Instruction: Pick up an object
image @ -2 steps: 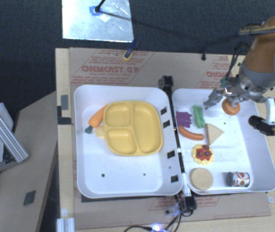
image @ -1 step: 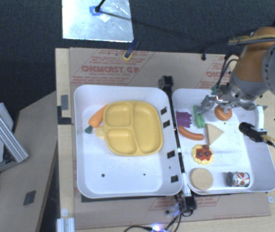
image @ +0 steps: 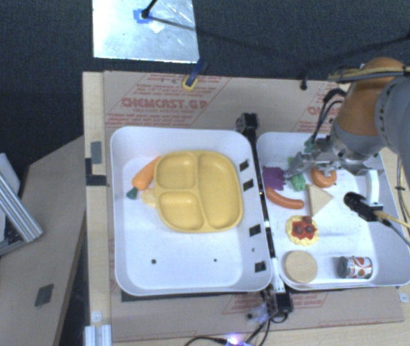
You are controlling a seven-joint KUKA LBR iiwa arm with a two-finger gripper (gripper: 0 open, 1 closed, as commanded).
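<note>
Gripper (image: pixel 311 161) sits over the right bin (image: pixel 399 265), above the green toy (image: pixel 297 182) beside the purple toy (image: pixel 273 176). Grip state: cannot tell. Red print on the cardboard (image: pixel 163 101) and the can (image: pixel 354 267) label are illegible.

The right bin (image: pixel 392 245) holds toy foods: a purple piece (image: pixel 272 176) and a green piece (image: pixel 298 182) side by side at the far left, a reddish sausage (image: pixel 285 199) lying flat just nearer, a pale wedge (image: pixel 320 201) to its right, an orange slice (image: pixel 325 178) beyond that. Nearer lie a yellow disc topped red (image: pixel 302 229), a round tan biscuit (image: pixel 300 267) and a can (image: pixel 354 267) on its side. In the left bin (image: pixel 140 259) a yellow three-part plate (image: pixel 194 191) sits flat, a carrot (image: pixel 145 173) against its far-left edge.
</note>
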